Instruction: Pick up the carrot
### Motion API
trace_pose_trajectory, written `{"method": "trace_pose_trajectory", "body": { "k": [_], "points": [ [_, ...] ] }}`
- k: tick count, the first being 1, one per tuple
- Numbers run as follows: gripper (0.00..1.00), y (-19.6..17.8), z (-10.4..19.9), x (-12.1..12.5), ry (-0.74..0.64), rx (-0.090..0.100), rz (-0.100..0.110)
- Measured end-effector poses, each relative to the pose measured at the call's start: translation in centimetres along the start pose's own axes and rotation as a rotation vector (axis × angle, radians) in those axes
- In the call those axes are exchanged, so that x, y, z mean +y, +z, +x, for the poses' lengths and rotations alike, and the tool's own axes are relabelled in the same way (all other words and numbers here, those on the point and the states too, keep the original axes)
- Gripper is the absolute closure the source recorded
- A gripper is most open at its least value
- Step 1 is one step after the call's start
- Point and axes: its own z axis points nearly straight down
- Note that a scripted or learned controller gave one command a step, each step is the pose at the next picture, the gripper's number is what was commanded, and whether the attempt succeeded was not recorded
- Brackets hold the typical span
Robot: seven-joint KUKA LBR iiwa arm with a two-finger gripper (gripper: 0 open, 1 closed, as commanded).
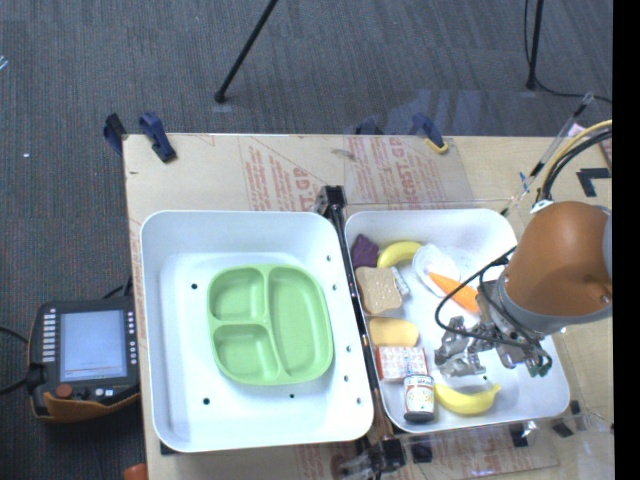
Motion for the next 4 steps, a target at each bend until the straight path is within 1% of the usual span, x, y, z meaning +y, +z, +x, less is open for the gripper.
{"method": "trace_pose_trajectory", "body": {
  "k": [1, 2, 3, 4],
  "points": [
    [0.00, 0.0, 0.0, 0.0, 0.000, -0.001, 0.000],
    [1.00, -1.0, -0.2, 0.1, -0.001, -0.004, -0.001],
    [0.00, -1.0, -0.2, 0.1, -0.001, -0.003, -0.002],
    [1.00, -1.9, -0.4, 0.2, -0.003, -0.006, -0.003]
  ]
}}
